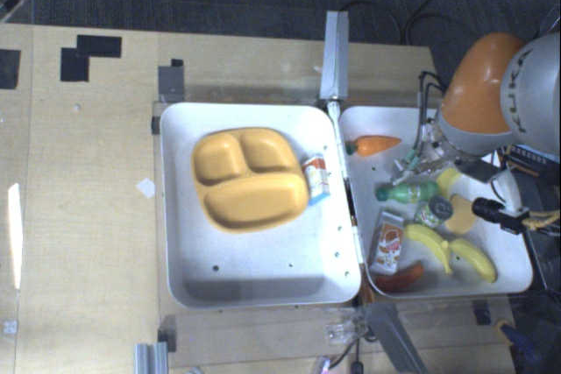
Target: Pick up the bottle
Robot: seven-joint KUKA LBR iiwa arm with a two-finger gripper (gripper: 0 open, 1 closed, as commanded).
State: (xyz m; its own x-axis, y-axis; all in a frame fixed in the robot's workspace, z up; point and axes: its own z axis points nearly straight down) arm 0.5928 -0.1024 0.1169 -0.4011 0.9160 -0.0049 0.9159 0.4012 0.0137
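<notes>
You see the green bottle [406, 191] lying on its side in the right bin [517, 280], between the carrot [379, 145] and the bananas [451, 250]. The gripper [417, 160] is just above it; its jaw opening I cannot tell.

The arm [517, 92] is cut off by the right edge and hides the right bin's [368, 123] far right corner. Beside the arm, the gripper [419, 160] is blurred; its fingers cannot be judged.
</notes>
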